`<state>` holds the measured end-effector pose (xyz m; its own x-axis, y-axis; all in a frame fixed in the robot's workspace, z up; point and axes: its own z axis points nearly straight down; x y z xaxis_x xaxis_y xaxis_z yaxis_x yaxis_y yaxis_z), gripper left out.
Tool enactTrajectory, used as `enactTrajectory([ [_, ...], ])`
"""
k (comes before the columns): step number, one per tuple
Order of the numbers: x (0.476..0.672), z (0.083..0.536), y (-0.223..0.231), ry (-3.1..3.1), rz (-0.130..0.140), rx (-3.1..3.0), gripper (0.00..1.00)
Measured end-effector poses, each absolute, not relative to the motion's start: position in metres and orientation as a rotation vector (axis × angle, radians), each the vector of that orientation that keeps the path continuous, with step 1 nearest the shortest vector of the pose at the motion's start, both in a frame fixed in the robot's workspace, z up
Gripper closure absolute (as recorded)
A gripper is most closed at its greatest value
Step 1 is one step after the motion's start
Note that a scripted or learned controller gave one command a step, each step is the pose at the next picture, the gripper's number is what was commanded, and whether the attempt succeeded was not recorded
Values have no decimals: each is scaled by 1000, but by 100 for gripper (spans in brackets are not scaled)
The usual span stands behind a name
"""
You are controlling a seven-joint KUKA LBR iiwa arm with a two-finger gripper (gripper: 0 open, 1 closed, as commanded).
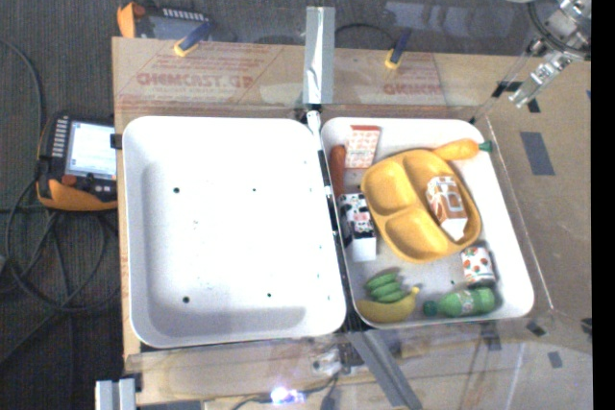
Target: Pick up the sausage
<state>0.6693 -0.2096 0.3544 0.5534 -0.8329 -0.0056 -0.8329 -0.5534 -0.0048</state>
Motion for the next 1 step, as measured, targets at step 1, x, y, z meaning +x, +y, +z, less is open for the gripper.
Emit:
enactTrajectory([
  [1,670,362,-204,992,1,-2978,100],
])
